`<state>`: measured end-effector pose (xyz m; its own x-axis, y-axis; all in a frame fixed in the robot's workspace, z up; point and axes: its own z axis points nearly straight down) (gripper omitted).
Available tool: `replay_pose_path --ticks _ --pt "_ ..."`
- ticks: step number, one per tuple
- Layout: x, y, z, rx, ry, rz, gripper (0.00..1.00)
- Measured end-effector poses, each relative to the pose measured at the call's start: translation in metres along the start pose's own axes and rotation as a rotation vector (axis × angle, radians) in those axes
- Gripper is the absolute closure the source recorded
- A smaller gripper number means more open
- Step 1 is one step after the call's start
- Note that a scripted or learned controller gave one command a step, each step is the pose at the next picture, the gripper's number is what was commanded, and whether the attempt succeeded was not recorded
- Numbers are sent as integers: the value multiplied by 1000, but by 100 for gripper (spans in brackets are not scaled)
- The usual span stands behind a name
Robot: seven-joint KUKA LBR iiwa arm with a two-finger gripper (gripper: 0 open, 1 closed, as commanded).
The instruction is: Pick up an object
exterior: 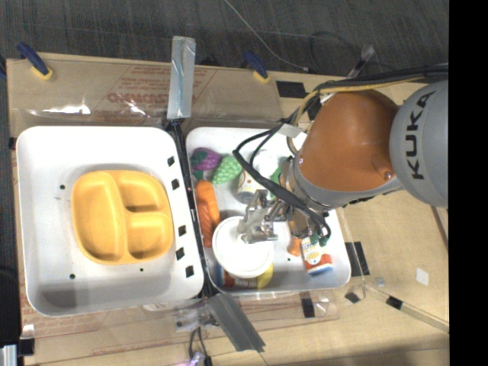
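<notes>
My gripper [258,226] reaches down into the right bin [335,274], just above a white round lid or cup [241,255] near the bin's front. Its metal fingers hang over the rim of that white item, and I see nothing held between them. Beside it on the left lies an orange carrot [207,209]. Purple grapes [203,159] and a green bunch [226,170] sit at the bin's back left. A small bottle with a red and orange label [313,255] lies at the front right. The orange wrist band [347,147] hides the bin's back right.
The left bin [46,204] holds a yellow divided tray [123,213]. Black cables loop from the wrist over the right bin. A grey tape strip [181,78] runs up behind the gap between the bins. Blue clips hold the plastic sheet at the back.
</notes>
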<state>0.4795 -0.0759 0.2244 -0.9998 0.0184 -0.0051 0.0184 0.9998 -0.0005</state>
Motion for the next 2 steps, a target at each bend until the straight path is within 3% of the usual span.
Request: replay_pose_path --ticks 1,2 --pt "-54 -9 15 0 4 -18 100" --pt "-124 -19 -38 1 -2 -47 100"
